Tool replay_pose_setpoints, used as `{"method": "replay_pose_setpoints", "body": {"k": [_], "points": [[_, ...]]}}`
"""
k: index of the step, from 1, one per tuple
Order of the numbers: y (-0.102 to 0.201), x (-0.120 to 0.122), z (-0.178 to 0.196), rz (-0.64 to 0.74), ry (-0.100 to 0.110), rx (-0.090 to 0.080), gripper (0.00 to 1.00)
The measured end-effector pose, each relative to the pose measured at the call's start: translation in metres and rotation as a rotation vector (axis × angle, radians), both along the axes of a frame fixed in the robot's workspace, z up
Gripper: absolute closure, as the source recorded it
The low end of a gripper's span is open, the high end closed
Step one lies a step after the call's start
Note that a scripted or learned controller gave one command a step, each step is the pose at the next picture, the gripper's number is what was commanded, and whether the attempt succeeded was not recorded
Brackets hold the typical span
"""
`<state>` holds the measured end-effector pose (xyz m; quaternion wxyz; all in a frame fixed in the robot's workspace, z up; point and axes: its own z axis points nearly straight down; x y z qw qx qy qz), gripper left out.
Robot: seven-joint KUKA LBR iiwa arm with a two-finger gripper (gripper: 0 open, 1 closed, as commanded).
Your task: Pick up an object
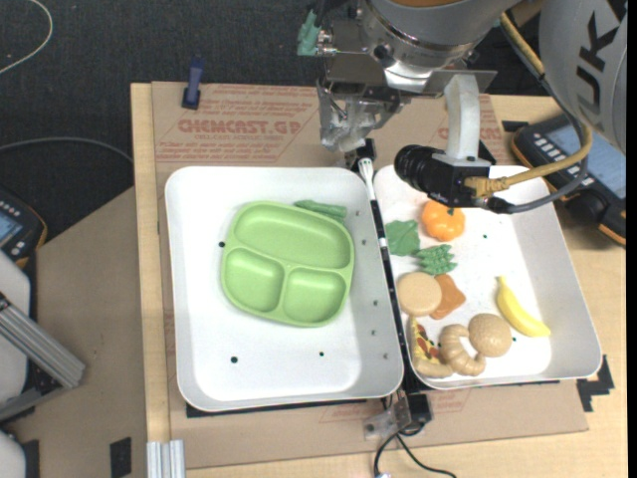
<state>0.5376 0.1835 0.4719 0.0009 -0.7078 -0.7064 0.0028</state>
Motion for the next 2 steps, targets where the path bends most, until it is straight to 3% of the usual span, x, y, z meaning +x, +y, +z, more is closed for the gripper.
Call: {"method": "replay_pose_setpoints", "body": {"k": [1, 2], "points": [[0.043, 0.016, 0.021, 0.006, -0.01, 0.005, 1.0], [0.018, 0.012, -0.096, -0.002, 0.008, -0.003, 1.0]]}}
